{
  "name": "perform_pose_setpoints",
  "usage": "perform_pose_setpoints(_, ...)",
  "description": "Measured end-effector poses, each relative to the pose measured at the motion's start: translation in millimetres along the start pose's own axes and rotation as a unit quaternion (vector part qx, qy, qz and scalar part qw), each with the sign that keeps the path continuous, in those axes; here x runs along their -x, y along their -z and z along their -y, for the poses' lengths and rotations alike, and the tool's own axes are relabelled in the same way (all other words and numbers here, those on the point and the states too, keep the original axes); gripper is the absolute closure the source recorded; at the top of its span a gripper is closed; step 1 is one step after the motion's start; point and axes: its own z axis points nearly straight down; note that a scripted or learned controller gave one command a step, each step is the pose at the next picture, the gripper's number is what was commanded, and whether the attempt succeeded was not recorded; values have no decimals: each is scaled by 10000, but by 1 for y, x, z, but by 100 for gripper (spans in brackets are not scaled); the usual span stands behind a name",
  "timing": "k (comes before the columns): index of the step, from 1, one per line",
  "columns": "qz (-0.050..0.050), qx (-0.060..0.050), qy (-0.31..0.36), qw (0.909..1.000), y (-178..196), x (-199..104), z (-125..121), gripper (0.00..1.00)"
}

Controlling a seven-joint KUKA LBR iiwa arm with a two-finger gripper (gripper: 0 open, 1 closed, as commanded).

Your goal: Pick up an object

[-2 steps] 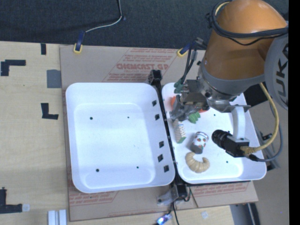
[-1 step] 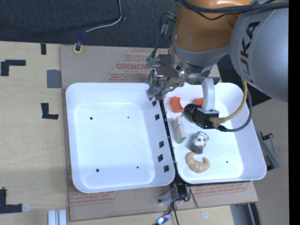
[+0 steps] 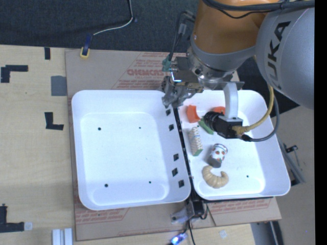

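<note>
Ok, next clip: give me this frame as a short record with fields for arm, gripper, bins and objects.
arm: grey with orange band, reaching in from the right
gripper: above the divider between the bins, near the far edge
left bin: white, shallow
right bin: holds orange block, striped cylinder, small round figure, croissant-shaped piece
held object: none seen between the fingers

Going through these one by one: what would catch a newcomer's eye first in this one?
The big grey arm with its orange band dominates the upper right, its gripper hanging over the far end of the seam between the two bins. Next, the small objects gathered in the right bin: an orange block, a croissant-shaped piece and a small round figure. The left bin shows bare white floor.
</note>
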Motion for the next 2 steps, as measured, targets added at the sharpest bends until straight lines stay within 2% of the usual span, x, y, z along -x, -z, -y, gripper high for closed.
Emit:
perform_pose_setpoints(1, -6, 11, 8, 10000, -14, -58, -79, 100)
perform_pose_setpoints(2, -6, 5, 5, 10000, -21, -106, -122, 100)
